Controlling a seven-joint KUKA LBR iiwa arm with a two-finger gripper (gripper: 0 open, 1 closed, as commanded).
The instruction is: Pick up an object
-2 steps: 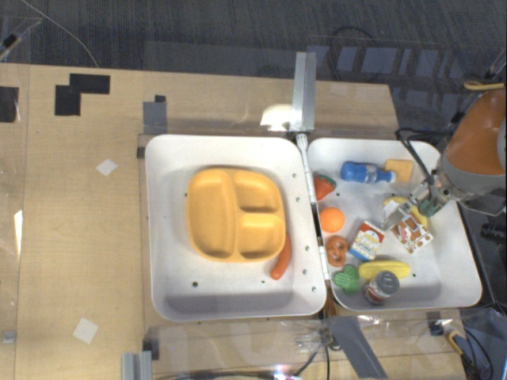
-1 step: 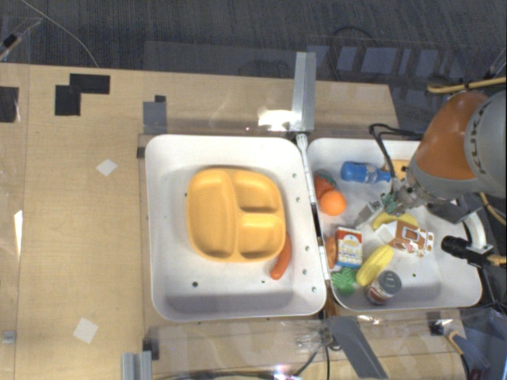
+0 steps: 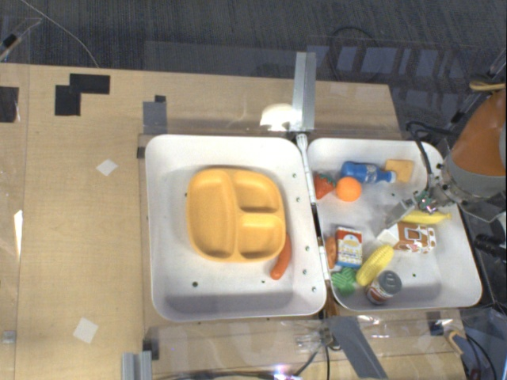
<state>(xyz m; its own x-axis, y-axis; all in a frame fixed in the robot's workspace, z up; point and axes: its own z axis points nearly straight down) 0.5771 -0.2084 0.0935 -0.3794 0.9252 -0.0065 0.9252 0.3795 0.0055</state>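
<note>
1. Jaws (image 3: 418, 206) low in the right bin, at the end of the grey arm with orange band (image 3: 483, 145) entering from the right. Cannot tell whether the jaws are apart or together; nothing visibly held.
2. Just beside the jaws: a yellow banana-shaped piece (image 3: 428, 218) and a small brown-and-white printed box (image 3: 417, 237).
3. Further out in the right white bin (image 3: 467, 279): blue plastic bottle (image 3: 366, 172), orange ball (image 3: 348, 189), tan block (image 3: 401, 169), red-and-white carton (image 3: 348, 246), yellow corn cob (image 3: 374, 264), metal can (image 3: 383, 286), green piece (image 3: 343, 280).
4. Left white bin (image 3: 162, 212): yellow divided plastic plate (image 3: 235, 213), with an orange carrot (image 3: 280, 261) touching its lower right edge.
5. Both bins sit on the wooden table (image 3: 71, 236).
</note>
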